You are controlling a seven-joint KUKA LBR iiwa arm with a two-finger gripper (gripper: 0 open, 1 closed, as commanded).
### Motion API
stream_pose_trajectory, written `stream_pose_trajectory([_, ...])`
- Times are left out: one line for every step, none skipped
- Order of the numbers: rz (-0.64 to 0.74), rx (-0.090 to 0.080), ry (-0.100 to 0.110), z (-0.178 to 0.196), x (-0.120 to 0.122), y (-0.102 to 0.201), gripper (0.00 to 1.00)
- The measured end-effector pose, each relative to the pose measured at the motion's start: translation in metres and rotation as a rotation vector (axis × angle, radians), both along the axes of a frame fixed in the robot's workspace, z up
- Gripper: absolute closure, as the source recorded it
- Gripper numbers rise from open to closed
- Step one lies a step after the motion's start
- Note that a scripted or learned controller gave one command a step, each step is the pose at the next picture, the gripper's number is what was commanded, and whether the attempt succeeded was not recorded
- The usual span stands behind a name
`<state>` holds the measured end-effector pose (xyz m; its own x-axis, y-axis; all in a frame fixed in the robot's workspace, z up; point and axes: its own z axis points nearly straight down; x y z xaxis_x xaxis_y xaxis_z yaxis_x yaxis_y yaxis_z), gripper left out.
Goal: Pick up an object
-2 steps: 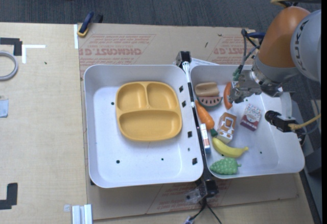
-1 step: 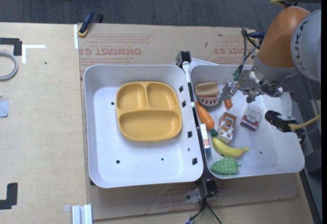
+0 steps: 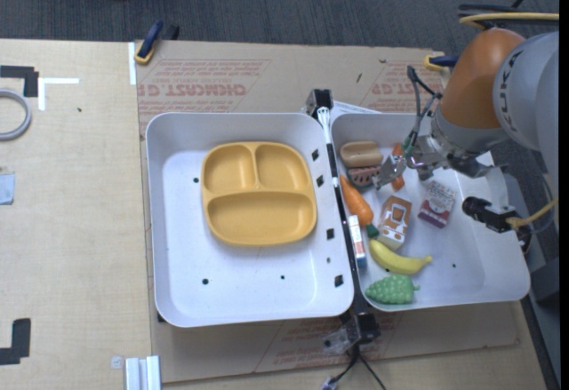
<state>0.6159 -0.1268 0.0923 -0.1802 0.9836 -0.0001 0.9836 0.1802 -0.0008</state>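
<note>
The right bin [image 3: 498,277] holds several objects. A bread roll [image 3: 360,152] lies at its far left, with an orange carrot [image 3: 356,199] below it. Further down are a small printed carton [image 3: 395,219], a yellow banana [image 3: 400,258] and a green bumpy piece [image 3: 391,290]. A white marker-like stick [image 3: 356,242] lies along the left wall. A red and white packet [image 3: 437,203] sits mid-bin. My gripper [image 3: 391,171] hangs low in the bin's upper left, just right of the roll and above the carton. Nothing shows held in it.
The left bin [image 3: 178,273] carries a yellow divided plate [image 3: 260,193]. The arm's grey body and orange band [image 3: 476,82] cover the right bin's far right corner. A black fitting with a cable [image 3: 484,210] sticks out over the bin's right side. The divider [image 3: 338,202] separates the bins.
</note>
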Motion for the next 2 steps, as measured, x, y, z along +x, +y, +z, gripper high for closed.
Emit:
stream_pose_trajectory([-0.002,0.000,-0.001,0.010,0.000,0.000,1.00])
stream_pose_trajectory([0.128,-0.001,-0.002,0.147,-0.006,0.058,1.00])
